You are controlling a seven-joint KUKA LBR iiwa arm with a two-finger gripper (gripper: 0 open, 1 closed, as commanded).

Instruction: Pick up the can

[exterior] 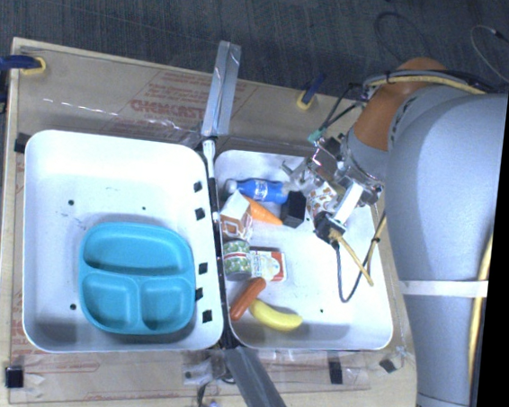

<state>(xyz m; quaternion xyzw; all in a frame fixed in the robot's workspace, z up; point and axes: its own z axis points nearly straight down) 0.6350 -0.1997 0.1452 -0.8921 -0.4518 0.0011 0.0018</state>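
In right bin (364,323) — can (235,251), banana (276,317), bottle (262,190); left bin (60,160) — blue tray (136,278); hand (312,213) state unclear.

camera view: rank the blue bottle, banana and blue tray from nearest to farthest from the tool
From the tool in the right bin:
1. Blue bottle, just to its left near the bin's far wall.
2. Banana, toward the same bin's near edge.
3. Blue tray, across the divider in the left bin.

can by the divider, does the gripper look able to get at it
Probably, though tightly: nothing covers the can, but it lies against the bin wall with a carton and a packet crowding it.
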